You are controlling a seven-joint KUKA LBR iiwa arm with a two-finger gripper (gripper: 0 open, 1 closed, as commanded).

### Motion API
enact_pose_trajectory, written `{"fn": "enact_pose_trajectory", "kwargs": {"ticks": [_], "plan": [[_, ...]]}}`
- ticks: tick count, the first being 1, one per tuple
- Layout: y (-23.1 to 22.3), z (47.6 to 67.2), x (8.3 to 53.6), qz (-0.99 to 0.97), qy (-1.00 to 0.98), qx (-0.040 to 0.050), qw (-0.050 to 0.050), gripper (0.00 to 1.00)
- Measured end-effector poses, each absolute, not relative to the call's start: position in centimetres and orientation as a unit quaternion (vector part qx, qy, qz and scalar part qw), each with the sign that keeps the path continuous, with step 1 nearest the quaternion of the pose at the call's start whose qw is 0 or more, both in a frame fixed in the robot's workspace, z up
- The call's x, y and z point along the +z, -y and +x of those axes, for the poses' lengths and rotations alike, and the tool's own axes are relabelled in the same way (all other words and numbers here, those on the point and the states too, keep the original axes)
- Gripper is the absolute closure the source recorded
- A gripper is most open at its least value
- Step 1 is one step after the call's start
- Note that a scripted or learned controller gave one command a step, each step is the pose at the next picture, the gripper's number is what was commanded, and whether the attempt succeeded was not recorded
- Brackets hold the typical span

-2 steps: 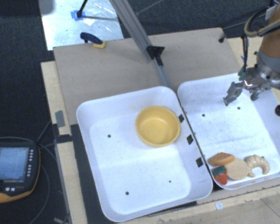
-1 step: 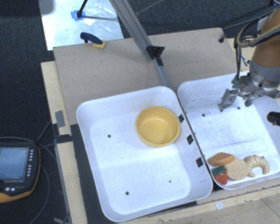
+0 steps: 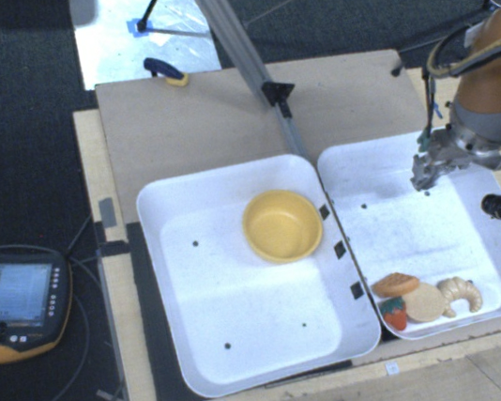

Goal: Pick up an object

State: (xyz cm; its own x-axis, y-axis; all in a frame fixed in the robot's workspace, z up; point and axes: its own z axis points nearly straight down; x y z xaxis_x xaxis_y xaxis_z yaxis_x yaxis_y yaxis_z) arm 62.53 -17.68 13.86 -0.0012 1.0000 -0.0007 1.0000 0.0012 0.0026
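Dark carpeted floor surrounds a flat tan bench (image 3: 218, 119) of board-like material, on which two shallow white bins with rounded corners sit side by side, their inner rims touching. The left bin (image 3: 208, 345) has a smooth, matte floor marked by a few small dark dots, and carries a round yellow bowl (image 3: 281, 225) near its far right corner; the bowl is upright, glossy, and plainly plastic in appearance. The right bin (image 3: 409, 235) shows a lightly speckled floor and holds a tight cluster of small items along its near edge, toward the near left corner: an oval orange-brown bread roll (image 3: 396, 283), a round pale beige disc (image 3: 425, 303) just beside it, a curved tan croissant-shaped piece (image 3: 463, 293) touching the disc on its right, and a small red piece (image 3: 396, 319) at the cluster's left end. The grey arm (image 3: 490, 97) with its orange band enters over the far right corner of the right bin. The gripper (image 3: 425, 173) points down over the far half of that bin, well apart from the cluster; whether its fingers are apart or together cannot be told at this angle, and nothing is seen between them. A yellow-rimmed handheld control pendant (image 3: 16, 303) with a lit screen lies on the floor off the bench's left edge. A slanted grey metal pole (image 3: 238, 40) crosses above the bench's far edge.
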Motion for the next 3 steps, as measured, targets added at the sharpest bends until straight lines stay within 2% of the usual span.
{"fn": "enact_pose_trajectory", "kwargs": {"ticks": [1, 2, 3], "plan": [[17.6, 62.7, 18.1, 0.707, -0.707, 0.0012, 0.002, 1.0], [17.9, 62.6, 24.4, 0.707, -0.707, 0.0017, 0.003, 1.0], [17.9, 62.6, 24.2, 0.707, -0.707, 0.0003, 0.0, 1.0]]}}
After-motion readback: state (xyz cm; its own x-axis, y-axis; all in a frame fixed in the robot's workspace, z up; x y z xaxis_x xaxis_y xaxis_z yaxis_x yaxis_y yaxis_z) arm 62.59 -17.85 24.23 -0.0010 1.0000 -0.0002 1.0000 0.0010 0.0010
